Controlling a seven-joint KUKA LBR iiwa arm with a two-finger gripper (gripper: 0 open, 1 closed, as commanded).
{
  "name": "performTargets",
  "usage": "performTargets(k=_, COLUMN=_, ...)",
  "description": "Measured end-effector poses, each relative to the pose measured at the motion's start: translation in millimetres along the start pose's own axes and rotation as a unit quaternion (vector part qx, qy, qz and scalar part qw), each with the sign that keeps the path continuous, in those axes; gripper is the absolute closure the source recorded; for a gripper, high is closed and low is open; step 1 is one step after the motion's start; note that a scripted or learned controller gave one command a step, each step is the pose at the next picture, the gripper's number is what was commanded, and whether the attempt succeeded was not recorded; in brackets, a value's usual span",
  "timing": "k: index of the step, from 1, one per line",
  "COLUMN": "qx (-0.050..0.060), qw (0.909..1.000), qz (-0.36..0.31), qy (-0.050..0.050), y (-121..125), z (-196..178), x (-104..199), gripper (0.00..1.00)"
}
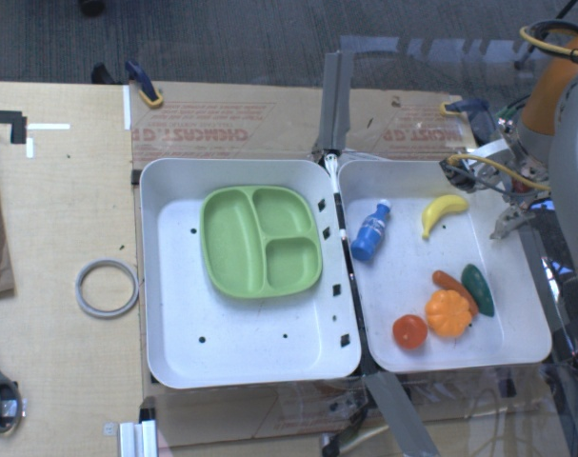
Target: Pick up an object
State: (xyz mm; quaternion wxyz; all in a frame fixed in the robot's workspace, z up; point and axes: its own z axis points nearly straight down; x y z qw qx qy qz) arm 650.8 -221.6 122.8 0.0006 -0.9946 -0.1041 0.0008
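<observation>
I saw claw [510,219] over right bin's [531,284] far right rim; couldn't tell its opening. Curved yellow banana [443,212] lay just left. Glossy blue bottle [369,230] lay beside bin's left wall.

A green three-compartment plastic plate [262,241] lies in the left white bin [165,350], while the right white bin [517,346] holds a blue bottle [368,231] and a yellow banana [442,212].

Single fixed camera, mounted overhead, angled downward across both white bins [165,284]; bench [60,208] at nine o'clock, arm [555,103] entering at two o'clock.
</observation>
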Motion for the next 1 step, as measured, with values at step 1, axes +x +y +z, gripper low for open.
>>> performTargets(k=1, qx=0.0, qw=1.0, qz=-0.004, qy=-0.001, y=-56.2, z=31.7, x=13.5, gripper=0.0)
